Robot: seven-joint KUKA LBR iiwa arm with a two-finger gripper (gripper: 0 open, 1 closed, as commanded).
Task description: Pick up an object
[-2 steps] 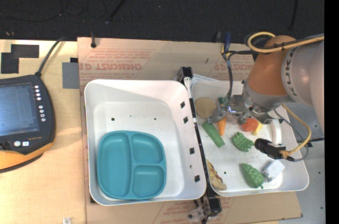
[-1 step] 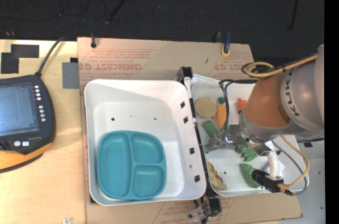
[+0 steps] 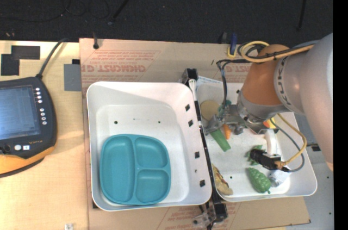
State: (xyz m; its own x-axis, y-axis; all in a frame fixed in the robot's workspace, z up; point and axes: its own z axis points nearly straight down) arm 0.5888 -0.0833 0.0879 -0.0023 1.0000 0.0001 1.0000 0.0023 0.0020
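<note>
Cardboard-lined worktop (image 3: 125,63) carried two shallow white bins side by side; we had the left bin (image 3: 138,95) with a teal divided plate (image 3: 135,169) in its near half, and the right bin (image 3: 304,182) with the clutter. We saw the arm (image 3: 293,85) reaching in from the right, orange band above the wrist, gripper (image 3: 231,121) low over the right bin's far-left part, close to the divider wall. We couldn't tell how the gripper was set, as the wrist body hid that. Nearest candidate was a green stick-like piece (image 3: 220,140), just beside the gripper, on its near side and slightly left; its long axis ran diagonally, far-left to near-right. Something orange (image 3: 226,131) sat touching or just beside it, too small for us to identify. A round tan object (image 3: 208,110) lay just left of the gripper. Farther off toward the near edge sat a dark green piece (image 3: 259,156), a knobbly green toy (image 3: 259,180) and a tan item (image 3: 222,182) by the divider. We judged the green stick the likely target: short shift toward the near side, gripper closing across its short width.
</note>
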